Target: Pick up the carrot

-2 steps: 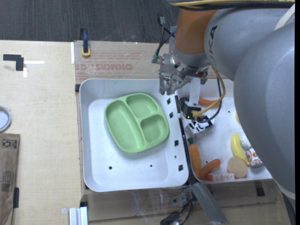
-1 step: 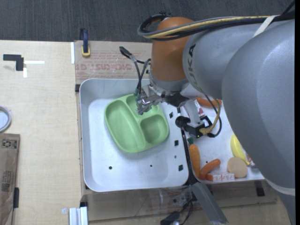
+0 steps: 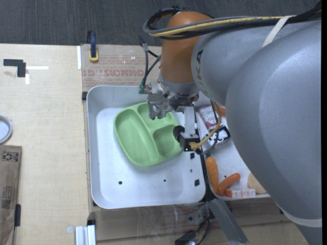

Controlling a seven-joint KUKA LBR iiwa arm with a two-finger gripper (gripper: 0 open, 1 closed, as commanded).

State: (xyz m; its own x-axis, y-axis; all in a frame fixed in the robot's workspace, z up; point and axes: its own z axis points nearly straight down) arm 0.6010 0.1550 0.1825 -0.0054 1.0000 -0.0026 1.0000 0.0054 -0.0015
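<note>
From my remote station, I see the end effector (image 3: 159, 111) hanging over the far edge of a green divided plate (image 3: 145, 136) in the left white bin (image 3: 97, 152); from this angle I cannot tell its state. The carrot (image 3: 211, 170) lies in the right bin (image 3: 240, 194), just beyond the divider wall, near the front, pointing roughly near-to-far, with a shorter orange piece (image 3: 228, 181) angled beside it and a small pale item (image 3: 239, 193) close by. To do this step well, I judge I should lift clear of the plate, cross right over the divider, line up across the carrot's narrow width, and descend at its middle, away from the wall and the neighbouring piece. The grey arm (image 3: 265, 96) covers much of that bin.
</note>
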